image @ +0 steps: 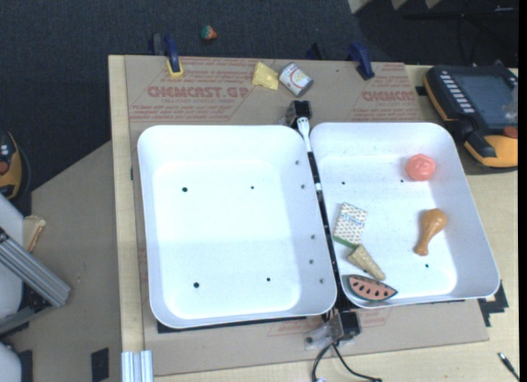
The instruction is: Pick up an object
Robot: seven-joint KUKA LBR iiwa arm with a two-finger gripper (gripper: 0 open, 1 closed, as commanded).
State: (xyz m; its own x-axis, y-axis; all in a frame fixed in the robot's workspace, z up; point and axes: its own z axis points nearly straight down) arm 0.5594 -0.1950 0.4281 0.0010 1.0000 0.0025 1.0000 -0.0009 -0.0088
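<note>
Where the bench edge comes nearest, black cables [342, 341] trailing off below the seam between the two bins. Just above, in the right bin [387, 146], a watermelon slice [370, 289] lying flat against the near rim, red face up, green rind toward the front. Touching or almost touching it, a tan cone-shaped wedge [366, 262], tip pointing away toward the seam. Next behind, a small patterned packet [351, 223], close against the bin's left wall. To the right and well apart from these three, a brown drumstick [429, 230], thick end up, thin end toward the near rim. Farther back, a pink round toy [420, 167], alone near the far right corner. Beside all this, the left bin [165, 207], white floor with four dark dots. Beyond the bins, on the brown board, a black clip [300, 111] at the top of the seam, then a yellow piece [265, 76] and a small white box [296, 79] side by side. Blue clamps [173, 55] at the far edge. As for the gripper, open or closed: cannot tell, and likewise how far any of the toys lie from it.
</note>
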